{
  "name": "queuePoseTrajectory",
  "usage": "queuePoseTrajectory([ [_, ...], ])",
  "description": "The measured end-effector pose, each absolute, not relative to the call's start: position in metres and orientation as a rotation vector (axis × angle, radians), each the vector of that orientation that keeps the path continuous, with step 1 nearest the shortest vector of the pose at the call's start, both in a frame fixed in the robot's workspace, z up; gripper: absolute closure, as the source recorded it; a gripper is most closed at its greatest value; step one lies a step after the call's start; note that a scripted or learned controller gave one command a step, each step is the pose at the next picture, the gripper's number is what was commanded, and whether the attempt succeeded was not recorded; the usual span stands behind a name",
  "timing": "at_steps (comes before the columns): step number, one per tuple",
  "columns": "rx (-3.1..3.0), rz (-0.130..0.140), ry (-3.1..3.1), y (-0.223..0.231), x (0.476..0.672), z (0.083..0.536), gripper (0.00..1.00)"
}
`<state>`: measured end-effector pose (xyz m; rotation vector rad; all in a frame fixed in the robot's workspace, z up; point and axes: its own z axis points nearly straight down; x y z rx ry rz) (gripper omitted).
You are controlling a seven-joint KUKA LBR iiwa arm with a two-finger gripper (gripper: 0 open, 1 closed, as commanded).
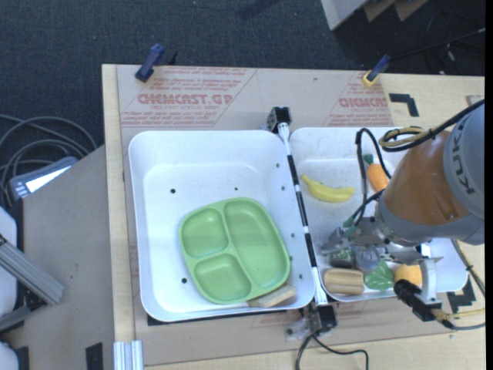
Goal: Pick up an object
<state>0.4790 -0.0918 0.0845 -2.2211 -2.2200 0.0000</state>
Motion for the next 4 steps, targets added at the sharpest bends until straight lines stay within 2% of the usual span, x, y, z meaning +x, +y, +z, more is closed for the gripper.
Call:
queuePoseTrajectory([
  [1,-2.224,0.000,-2.222,-0.165,0.525,0.164,0.00],
  [2,-2.224,0.000,-2.224,-0.217,0.579,0.151,0.00],
  [3,-2.218,0.001,-2.221,-0.178,0.613,0.084,0.00],
  [4,-2.220,0.001,-2.225,-0.178,0.613,0.095,1.00],
])
